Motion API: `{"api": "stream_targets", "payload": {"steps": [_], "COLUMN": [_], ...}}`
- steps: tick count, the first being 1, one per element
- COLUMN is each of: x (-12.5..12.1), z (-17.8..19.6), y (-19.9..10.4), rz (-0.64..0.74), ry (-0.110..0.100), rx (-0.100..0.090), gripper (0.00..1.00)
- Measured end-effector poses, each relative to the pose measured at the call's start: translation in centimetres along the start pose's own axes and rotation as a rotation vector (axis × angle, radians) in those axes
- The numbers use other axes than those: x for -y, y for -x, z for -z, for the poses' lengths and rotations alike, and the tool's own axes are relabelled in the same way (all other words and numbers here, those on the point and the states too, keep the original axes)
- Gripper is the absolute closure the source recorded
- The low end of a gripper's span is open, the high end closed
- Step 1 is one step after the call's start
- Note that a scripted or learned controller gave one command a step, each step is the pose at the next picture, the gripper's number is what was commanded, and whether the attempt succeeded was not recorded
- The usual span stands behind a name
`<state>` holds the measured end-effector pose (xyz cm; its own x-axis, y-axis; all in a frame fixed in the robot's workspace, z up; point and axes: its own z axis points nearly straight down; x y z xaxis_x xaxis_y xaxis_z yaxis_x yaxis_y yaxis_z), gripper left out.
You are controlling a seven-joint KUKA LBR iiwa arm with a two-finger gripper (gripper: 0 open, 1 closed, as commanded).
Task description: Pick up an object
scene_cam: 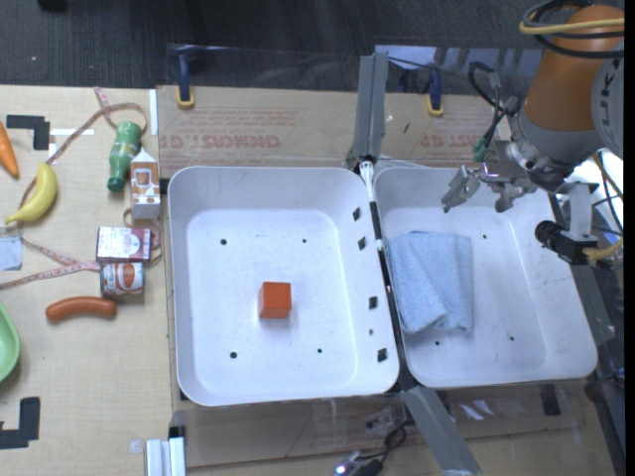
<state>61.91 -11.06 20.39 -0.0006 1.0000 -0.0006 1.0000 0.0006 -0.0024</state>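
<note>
— Cardboard under everything, dark carpet behind, and two white bins side by side on the tabletop (79, 365). What's it going for, do you reckon?

— Two candidates. An orange block (276, 299) sits alone near the middle of the left bin (198, 365), well apart from every wall. A folded blue cloth (430, 278) lies in the right bin (556, 355), up against the side by the divider.

— And the hand?

— The hand (483, 188) hangs over the back of the right bin, above and behind the cloth, not touching it. Its fingers look spread apart, with nothing between them.

— Which is the easier pick?

— The block, I'd say. It looks stiff and light, with flat faces, so the fingers could close across two opposite sides and it shouldn't give or slide much. Plenty of bare floor around it too.

— The cloth is closer, though.

— Closer, but soft. It would bunch and drape, and a pinch on the flat top might catch one layer or nothing at all. A raised fold or the edge facing the open floor of the bin seems the better hold. Nothing fragile in either.

— The stuff off to the left?

— A banana (34, 195), a green bottle (123, 150), a small can (123, 279). All outside the bins.
</note>
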Motion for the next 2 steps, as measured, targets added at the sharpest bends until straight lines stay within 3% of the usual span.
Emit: {"api": "stream_targets", "payload": {"steps": [1,2], "x": [5.6,10.0], "z": [7.7,10.9], "y": [6.7,10.4], "rz": [-0.130,-0.565], "ry": [0.002,0.000], "rx": [0.002,0.001], "gripper": [0.00,0.00]}}
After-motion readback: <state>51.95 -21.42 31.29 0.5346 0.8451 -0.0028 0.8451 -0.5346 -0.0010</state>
